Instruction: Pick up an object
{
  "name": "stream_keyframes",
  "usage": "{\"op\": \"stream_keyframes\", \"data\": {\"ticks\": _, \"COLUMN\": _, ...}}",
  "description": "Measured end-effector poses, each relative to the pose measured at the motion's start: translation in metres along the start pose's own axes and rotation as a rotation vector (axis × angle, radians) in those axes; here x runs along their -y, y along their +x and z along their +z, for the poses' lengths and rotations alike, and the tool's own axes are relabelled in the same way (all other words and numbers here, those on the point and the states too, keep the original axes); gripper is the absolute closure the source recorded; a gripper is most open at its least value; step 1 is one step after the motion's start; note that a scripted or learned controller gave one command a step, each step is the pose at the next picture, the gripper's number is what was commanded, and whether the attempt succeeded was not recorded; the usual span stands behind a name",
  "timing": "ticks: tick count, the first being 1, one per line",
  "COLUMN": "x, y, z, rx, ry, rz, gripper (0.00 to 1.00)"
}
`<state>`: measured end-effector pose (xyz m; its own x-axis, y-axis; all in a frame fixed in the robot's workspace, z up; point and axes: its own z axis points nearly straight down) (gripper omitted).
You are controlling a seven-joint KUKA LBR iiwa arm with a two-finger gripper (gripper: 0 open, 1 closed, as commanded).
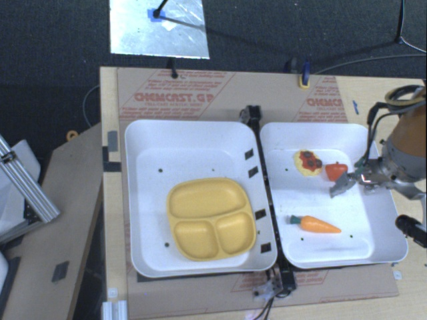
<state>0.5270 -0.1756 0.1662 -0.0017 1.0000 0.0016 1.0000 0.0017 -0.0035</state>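
Carrot lies unlifted in the right bin, near a tomato and small pizza, while the hand hovers released, grasping nothing.

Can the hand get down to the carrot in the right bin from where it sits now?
Probably yes. The carrot lies alone on the right bin floor, apart from the other toys, and the hand hangs just above it.

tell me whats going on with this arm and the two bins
The grey arm reaches in over the right bin, its end effector low beside a small red toy. A pizza-like toy and a toy carrot also lie there. The yellow divided tray sits in the left bin. Nothing looks picked up yet.
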Motion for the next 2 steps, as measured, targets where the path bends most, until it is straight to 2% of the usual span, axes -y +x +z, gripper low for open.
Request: {"op": "stream_keyframes", "data": {"ticks": 2, "x": -0.011, "y": 0.000, "z": 0.083, "rx": 0.001, "ry": -0.003, "rz": 0.001, "gripper": 0.00}}
